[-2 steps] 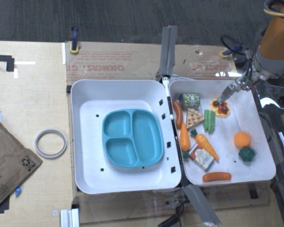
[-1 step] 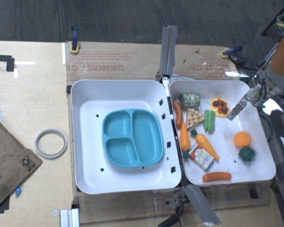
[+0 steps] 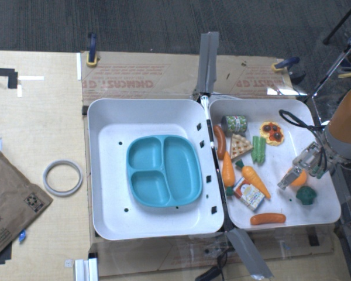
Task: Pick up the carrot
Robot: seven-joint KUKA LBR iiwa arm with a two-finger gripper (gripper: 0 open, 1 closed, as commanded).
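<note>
A light wooden bench (image 3: 35, 127) holds two white bins side by side, with dark floor behind. The left bin (image 3: 105, 157) has a blue plate (image 3: 164, 170) in it, with three parts. On the bench to the left lie a grey ring (image 3: 62, 177) and a brown box (image 3: 9, 198).

The right bin (image 3: 322, 206) is full of toy food. A carrot (image 3: 255, 181) lies near the middle of this bin, tilted, with its fat end up and to the left. Another orange carrot (image 3: 227, 170) lies along the left wall of the bin, just below a red sausage (image 3: 220, 141). A small food box (image 3: 250, 195) touches the first carrot from below. A second red sausage (image 3: 268, 218) lies near the front wall. There is also a green can (image 3: 234, 123), a pizza slice (image 3: 240, 146), a green pickle (image 3: 258, 149), a small round pizza (image 3: 273, 132), an orange ball (image 3: 299, 177) and a dark green lump (image 3: 306, 196).

The gripper (image 3: 293, 175) comes in from the right, low over the right side of the bin, close to the orange ball. It is well apart from both carrots. I cannot tell if it is spread or pressed together.
</note>
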